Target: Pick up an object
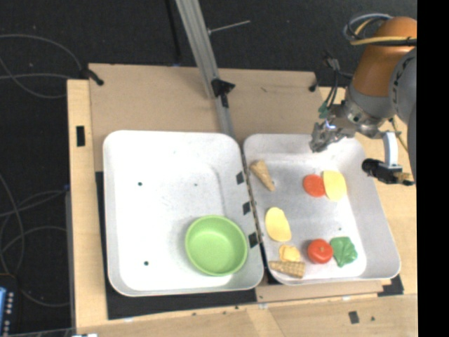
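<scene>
My gripper [321,140] hangs over the far edge of the right bin [372,209], with nothing visible between its fingers. Below it in that bin lie a small orange-red piece [313,185] touching a yellow piece [334,185]. A tan cone [263,175] lies near the bin's left wall. Further toward the front are a yellow oval piece [278,224], a red tomato-like ball [320,250], a green leafy piece [343,251] and a waffle-patterned piece [289,260] at the front left corner.
The left bin [140,188] holds a green bowl [216,244] near its front right corner. A metal post [200,41] rises slantwise behind the bins. The arm's orange band [384,62] stands at the right, beyond the right bin.
</scene>
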You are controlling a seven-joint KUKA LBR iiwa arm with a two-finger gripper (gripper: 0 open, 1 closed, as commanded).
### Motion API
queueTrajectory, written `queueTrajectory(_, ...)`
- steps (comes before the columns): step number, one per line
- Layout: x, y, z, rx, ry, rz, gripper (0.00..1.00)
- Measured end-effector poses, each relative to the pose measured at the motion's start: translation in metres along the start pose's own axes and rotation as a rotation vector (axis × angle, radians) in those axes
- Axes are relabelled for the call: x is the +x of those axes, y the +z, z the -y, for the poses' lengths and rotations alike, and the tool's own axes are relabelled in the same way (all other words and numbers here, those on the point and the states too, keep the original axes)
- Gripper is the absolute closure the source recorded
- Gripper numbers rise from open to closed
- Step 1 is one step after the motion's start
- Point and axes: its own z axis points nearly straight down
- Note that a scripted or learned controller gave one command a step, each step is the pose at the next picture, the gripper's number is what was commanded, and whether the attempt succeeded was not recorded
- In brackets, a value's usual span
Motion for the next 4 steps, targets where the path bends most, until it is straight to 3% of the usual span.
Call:
queueTrajectory(2,-0.004,-0.078,-0.005,0.003,-0.003,-0.001,1.00)
queueTrajectory(4,0.099,-0.095,0.021,0.007,-0.007,-0.003,1.00)
